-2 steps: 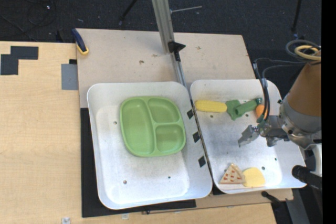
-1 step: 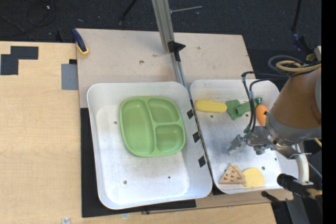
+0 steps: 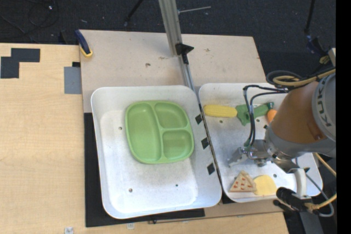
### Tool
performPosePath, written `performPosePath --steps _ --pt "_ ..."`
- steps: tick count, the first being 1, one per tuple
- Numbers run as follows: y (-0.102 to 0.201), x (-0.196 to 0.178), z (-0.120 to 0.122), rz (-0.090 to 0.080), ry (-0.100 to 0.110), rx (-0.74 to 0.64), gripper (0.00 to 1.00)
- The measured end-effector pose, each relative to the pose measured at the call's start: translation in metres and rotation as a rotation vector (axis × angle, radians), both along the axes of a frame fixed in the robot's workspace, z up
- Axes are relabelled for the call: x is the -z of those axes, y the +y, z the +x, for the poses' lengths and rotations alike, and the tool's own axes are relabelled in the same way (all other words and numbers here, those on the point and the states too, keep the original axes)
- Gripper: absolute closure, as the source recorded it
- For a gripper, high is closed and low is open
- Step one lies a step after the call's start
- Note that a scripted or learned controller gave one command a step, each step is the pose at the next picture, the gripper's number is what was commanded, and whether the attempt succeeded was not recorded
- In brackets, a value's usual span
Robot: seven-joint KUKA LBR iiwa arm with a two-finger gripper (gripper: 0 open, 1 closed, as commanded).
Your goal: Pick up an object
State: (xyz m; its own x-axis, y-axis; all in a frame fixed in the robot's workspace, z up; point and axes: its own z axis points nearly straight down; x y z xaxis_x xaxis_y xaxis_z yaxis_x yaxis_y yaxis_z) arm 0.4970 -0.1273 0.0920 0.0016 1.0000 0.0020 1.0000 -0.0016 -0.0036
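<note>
In the right bin lie a yellow corn cob, a green toy piece with an orange bit beside it, a pizza slice and a pale yellow piece. My gripper hangs low over the middle of this bin, below the orange-banded wrist. It sits just above the pizza slice and below the green piece. Nothing shows between its metal fingers.
The left bin holds a green divided plate. An aluminium post rises behind the bins. Black cables loop across the right bin near the wrist. A blue and yellow tool lies at the bench's back left.
</note>
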Motion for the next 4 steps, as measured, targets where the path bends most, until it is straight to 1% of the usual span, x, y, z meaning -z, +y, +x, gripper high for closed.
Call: performPosePath --steps 1,2,3,4 --pt "-0.001 0.000 0.001 0.001 -0.003 0.000 0.00" --pt "-0.001 -0.012 0.003 0.001 -0.009 0.004 1.00" --pt "-0.003 -0.074 0.001 -0.002 -0.006 -0.002 1.00" --pt "-0.004 -0.137 -0.001 -0.003 -0.007 -0.003 1.00"
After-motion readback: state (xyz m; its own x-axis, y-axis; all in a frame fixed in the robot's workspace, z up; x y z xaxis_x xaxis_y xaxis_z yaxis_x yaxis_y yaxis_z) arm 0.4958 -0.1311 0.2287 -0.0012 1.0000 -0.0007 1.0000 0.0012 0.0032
